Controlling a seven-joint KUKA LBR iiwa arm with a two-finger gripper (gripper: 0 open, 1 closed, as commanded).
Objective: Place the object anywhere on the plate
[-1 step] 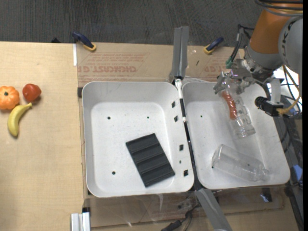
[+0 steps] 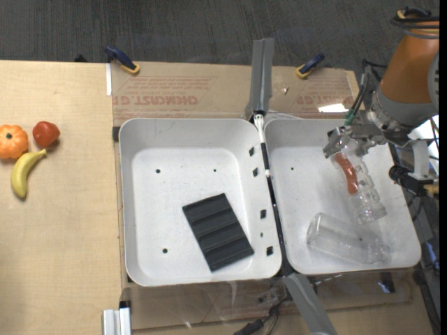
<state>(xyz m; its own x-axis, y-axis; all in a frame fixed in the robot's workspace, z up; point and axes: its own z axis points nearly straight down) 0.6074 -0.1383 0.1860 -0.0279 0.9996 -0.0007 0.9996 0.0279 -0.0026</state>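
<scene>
Camera view: the pincer point(image 2: 347, 160) hangs over the right bin point(image 2: 293, 257), and whether it holds the orange-tipped thing point(image 2: 348, 174) just below it I cannot tell. A clear cup point(image 2: 342, 239) lies below that. The dark plate point(image 2: 217, 231) lies well left, in the left bin point(image 2: 140, 208). I judge this the pick stage; next comes a lift and carry leftward.

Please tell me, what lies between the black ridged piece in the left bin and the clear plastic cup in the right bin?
In the camera view, between the black ridged piece and the clear cup lie bare white bin floor and the two bins' adjoining walls.
</scene>
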